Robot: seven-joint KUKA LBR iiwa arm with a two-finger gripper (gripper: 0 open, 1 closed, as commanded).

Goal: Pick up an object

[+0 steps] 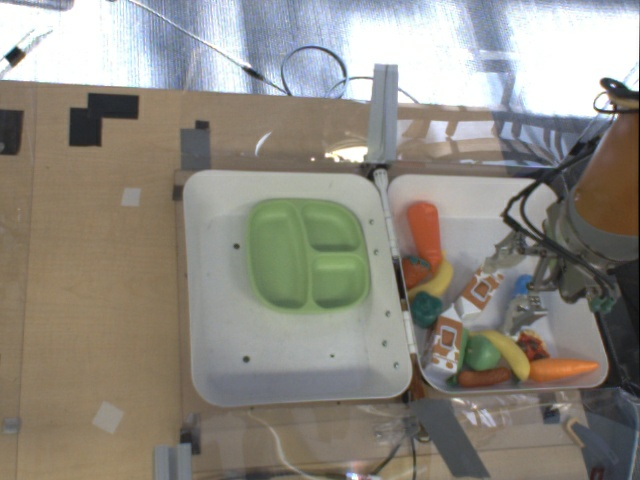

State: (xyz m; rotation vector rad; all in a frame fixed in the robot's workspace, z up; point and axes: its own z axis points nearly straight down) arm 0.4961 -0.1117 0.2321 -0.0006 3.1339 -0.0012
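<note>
Left bin point(215, 368): one green divided plate point(306, 254). Right bin point(585, 320): toy food heaped at 7 o'clock — two carrots, two bananas point(505, 352). Jaws point(527, 298) above bin centre, state unclear

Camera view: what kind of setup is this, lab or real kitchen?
Likely a robot lab bin-picking bench: two white bins on a wooden benchtop, toy food piled in one, a green divided plate in the other, cables behind.
</note>
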